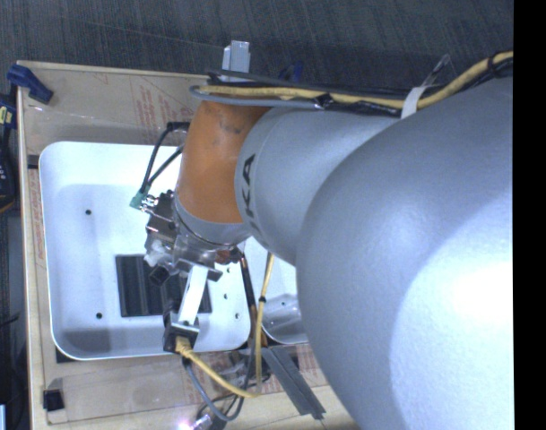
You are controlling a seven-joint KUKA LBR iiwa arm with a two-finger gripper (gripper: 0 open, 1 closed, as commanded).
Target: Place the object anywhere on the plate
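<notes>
Shallow white plastic bin at nine o'clock: smooth, faintly glossy. Large grey arm shell at four o'clock: smooth with a soft sheen; its orange band looks matt. Pale wooden bench at seven o'clock: bare, dull. Dark carpet-like floor at twelve o'clock: rough.

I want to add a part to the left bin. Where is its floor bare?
Bare floor in the left bin lies between its left wall and the dark slab, and across its far half. Around the slab, under the arm, it is crowded.
</notes>
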